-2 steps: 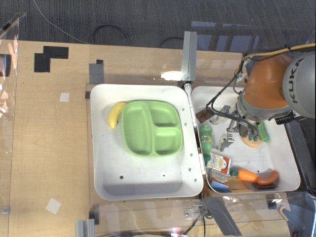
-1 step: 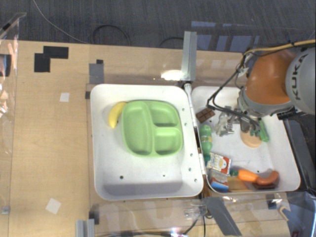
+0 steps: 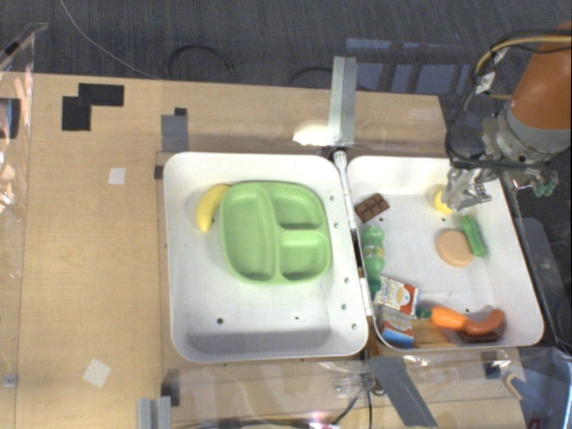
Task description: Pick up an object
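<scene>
Down front, carrot [image 3: 446,317] and sausage [image 3: 483,322] crowd the right bin's [image 3: 527,324] near wall, while the tool [image 3: 464,195], grip impossible to judge, hovers at the far corner over a small yellow piece [image 3: 441,200], presumably its pick.

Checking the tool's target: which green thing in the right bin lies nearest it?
The small green piece beside the tan disc, just below the tool; the other green item hugs the divider.

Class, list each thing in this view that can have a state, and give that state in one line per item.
Gripper: low in the right bin, by a yellow item.
Green tray: upright, compartments bare, left bin.
Banana: flat, touching the tray's left edge.
Carton: lying flat.
</scene>
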Robot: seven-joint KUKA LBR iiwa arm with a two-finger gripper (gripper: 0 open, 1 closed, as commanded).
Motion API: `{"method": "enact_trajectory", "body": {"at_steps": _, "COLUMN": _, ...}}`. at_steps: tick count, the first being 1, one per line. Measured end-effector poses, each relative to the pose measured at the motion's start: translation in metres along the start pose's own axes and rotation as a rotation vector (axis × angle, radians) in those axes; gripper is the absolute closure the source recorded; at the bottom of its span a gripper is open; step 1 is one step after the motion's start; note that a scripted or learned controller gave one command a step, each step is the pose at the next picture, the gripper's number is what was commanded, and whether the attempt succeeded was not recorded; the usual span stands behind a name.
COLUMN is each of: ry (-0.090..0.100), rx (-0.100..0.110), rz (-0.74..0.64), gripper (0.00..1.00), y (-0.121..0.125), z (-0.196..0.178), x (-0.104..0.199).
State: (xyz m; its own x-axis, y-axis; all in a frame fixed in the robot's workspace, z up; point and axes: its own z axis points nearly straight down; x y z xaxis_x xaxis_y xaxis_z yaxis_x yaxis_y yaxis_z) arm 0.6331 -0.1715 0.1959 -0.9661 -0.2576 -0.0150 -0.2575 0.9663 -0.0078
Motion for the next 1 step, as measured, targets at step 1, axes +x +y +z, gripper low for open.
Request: {"method": "enact_trajectory", "body": {"at_steps": 1, "ry": 0.005, "rx": -0.007, "rz": -0.534, "gripper": 1.0, "y": -0.0276, "z": 0.0439, "x": 0.0283}}
